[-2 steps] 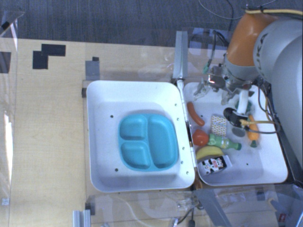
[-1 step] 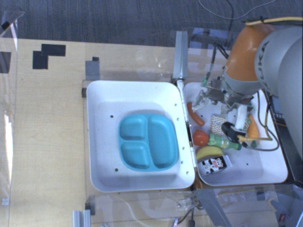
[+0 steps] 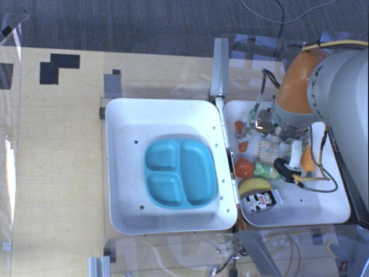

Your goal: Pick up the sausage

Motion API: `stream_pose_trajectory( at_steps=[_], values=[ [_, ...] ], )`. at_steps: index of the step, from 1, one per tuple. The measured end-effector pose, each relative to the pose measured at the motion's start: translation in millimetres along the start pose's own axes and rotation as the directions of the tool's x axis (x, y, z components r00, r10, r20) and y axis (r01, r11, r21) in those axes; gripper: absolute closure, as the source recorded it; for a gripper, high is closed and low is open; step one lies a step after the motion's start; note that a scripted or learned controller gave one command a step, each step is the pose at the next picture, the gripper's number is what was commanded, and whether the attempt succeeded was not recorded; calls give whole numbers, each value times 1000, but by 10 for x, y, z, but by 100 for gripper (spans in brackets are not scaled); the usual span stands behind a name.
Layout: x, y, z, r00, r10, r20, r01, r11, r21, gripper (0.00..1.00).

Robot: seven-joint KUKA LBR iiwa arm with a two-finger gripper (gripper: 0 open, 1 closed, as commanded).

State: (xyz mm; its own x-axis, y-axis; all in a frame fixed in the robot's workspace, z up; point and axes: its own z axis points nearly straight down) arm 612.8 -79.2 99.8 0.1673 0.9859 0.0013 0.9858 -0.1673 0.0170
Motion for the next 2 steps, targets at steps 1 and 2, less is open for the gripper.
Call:
stream_pose_trajectory(
  at_steps=[1,2],
  values=[
    [-1,35,-110,1000,-1,1,1,1000,-6,100],
    [-5,27,-97,1000,0,1,0,1000,-4,0]
  ],
)
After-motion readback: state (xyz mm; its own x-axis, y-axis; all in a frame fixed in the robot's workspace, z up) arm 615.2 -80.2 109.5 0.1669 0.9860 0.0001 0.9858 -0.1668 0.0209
